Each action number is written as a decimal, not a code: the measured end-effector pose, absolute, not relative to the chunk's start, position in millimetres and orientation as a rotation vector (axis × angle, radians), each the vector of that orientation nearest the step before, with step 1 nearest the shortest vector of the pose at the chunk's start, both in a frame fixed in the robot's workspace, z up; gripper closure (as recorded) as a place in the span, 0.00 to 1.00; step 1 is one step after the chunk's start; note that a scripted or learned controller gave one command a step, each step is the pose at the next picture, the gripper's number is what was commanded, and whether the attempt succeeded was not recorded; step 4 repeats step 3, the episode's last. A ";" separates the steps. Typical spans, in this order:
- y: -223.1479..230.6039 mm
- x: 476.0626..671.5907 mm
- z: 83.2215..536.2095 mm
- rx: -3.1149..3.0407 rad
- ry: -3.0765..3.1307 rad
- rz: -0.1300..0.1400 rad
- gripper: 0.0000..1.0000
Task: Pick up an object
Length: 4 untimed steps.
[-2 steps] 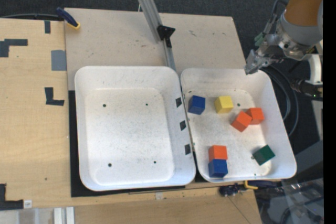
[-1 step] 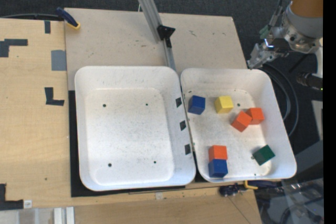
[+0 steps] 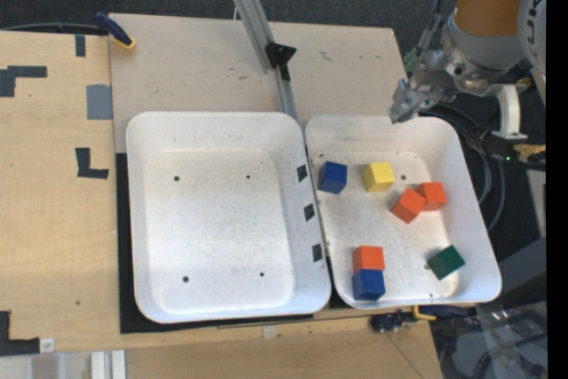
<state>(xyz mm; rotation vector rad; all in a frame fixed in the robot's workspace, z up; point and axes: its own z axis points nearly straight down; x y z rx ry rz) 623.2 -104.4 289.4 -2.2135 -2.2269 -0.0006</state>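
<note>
The right bin (image 3: 461, 157) holds several small blocks: a blue cube (image 3: 333, 177), a yellow cube (image 3: 378, 176), two orange blocks (image 3: 418, 201) touching each other, a green block (image 3: 445, 262), and an orange block (image 3: 368, 258) resting against a blue one (image 3: 368, 284). My gripper (image 3: 401, 108) hangs above the bin's far edge, up and to the right of the yellow cube, with nothing seen in it.
The left bin (image 3: 138, 138) sits beside the right one. A slanted metal rail (image 3: 248, 0) with a black clamp crosses the board behind the bins. Cables run along the right side.
</note>
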 end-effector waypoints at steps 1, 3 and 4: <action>-54.0 615.3 267.2 -2.213 -2.226 0.002 1.00; 40.6 590.8 252.0 -2.213 -2.225 0.004 1.00; 40.6 590.8 252.0 -2.213 -2.225 0.004 1.00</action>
